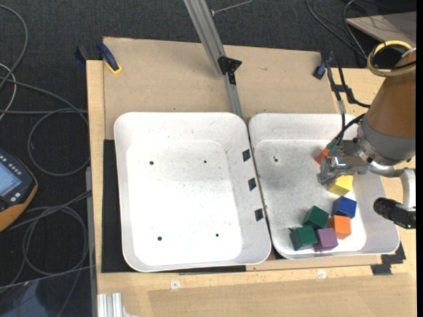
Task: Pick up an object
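The arm [396,111] runs off the right edge. Its tool [332,170] partly covers a yellow block [341,186] and a red piece [322,156]; finger state is unclear.

My left bin [178,190] lies wide open w/ free passage, but in the right bin [291,177] blocks crowd the near right corner — green [318,215], blue [344,207], orange [342,224], purple [326,238], yellow [340,185] — leaving its far left part free.
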`<state>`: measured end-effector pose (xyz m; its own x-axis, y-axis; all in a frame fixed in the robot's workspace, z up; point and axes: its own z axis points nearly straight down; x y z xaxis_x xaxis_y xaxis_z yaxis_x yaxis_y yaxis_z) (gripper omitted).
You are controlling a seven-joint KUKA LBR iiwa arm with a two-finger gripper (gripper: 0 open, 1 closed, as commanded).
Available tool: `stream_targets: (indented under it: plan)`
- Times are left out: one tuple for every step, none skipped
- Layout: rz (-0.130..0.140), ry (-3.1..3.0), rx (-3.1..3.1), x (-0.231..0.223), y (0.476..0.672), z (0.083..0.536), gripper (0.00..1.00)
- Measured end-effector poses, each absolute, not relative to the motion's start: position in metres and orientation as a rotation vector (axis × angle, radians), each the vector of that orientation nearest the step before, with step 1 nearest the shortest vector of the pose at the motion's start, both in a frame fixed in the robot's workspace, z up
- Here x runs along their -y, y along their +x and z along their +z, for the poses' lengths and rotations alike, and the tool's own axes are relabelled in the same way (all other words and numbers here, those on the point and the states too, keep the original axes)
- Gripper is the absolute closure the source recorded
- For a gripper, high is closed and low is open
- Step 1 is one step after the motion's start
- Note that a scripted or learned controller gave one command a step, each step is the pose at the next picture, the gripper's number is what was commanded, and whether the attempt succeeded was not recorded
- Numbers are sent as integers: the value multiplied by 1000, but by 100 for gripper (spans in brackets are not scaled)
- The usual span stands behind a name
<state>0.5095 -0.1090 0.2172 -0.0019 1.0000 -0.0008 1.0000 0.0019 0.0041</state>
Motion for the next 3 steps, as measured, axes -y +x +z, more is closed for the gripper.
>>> stream_targets:
  plan:
    - [4,2214,-2232,47,515,215,100]
    - [6,2214,-2229,-2,514,229,100]
    - [3,2214,-2232,-60,515,224,100]
